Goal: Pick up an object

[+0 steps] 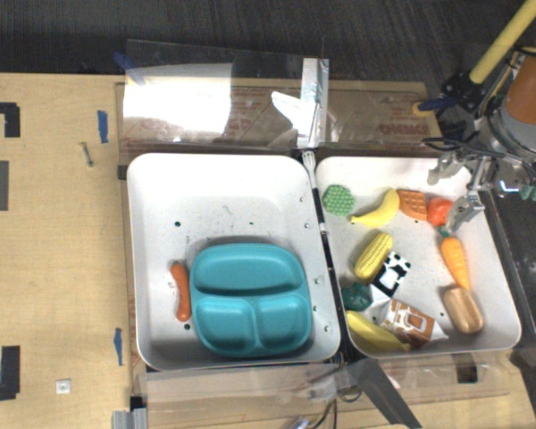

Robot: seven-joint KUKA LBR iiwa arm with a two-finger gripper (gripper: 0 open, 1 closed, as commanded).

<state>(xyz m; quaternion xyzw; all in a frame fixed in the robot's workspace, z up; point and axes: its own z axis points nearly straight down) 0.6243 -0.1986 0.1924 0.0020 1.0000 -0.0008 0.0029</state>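
The right bin (505, 266) holds several toy foods: a green round piece (338, 200), a banana (380, 209), an orange ridged block (413, 204), a red tomato (439, 211), a carrot (455, 259), a corn cob (372, 253), a black-and-white cube (392, 272), a brown box (408, 322) and a tan loaf (463, 309). My gripper (457, 190) hangs over the bin's far right corner, just right of the tomato and above the carrot's top. Its fingers are open with nothing between them.
The left bin (161, 204) holds a teal divided tray (248, 298) with an orange sausage (182, 290) beside its left edge. A second yellow banana (375, 333) and a small teal piece (357, 298) lie near the right bin's front left.
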